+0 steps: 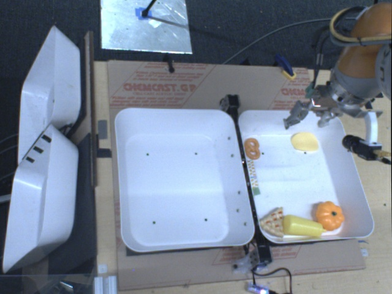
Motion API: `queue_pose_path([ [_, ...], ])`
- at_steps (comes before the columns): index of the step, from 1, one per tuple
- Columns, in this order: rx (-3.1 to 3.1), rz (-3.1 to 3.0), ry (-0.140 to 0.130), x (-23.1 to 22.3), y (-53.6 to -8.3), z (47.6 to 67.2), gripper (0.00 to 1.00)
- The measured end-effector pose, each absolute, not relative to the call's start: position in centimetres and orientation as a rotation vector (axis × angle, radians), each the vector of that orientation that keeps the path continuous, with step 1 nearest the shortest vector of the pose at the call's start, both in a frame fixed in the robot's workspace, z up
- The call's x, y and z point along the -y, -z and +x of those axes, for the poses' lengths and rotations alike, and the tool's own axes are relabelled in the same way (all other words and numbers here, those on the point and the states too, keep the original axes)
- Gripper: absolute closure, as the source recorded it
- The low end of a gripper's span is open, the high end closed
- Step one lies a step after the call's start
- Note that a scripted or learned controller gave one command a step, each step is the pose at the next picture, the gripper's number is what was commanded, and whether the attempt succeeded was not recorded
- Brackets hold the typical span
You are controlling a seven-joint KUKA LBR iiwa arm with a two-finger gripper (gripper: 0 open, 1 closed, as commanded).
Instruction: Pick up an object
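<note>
We are looking down at two shallow white bins sitting side by side on a bench covered with printed brown cardboard (184, 81). The left bin (131, 225) is showing its bare floor, while the right bin (352, 182) is carrying all the loose objects. The gripper (310, 116) is hanging over the far edge of the right bin, near its far right corner, with its two fingers spread apart and nothing lying between them; one fingertip is pointing toward the bin's far middle and the other toward its right wall. Just beyond the fingers, toward the middle of the bin, a pale yellow disc (304, 142) is lying flat on the bin floor, apart from the gripper. A pretzel (252, 147) is resting against the left wall of the right bin, near its far left corner. Along the near edge we are seeing three objects grouped together: a pizza slice (272, 222) toward the near left corner, a yellow cylinder (301, 226) lying on its side and touching the slice, and a small orange pumpkin (329, 215) just beside the cylinder's right end. A metal sheet (145, 17) is lying beyond the bench's far edge.
</note>
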State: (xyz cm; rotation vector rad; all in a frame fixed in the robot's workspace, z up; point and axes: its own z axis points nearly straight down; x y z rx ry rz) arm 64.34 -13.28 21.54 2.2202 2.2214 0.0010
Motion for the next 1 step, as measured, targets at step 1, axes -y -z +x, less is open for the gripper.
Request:
queue_pose_path([
  [1,-2.217,2.227,0.001,19.10,-17.84,62.14,0.00],
])
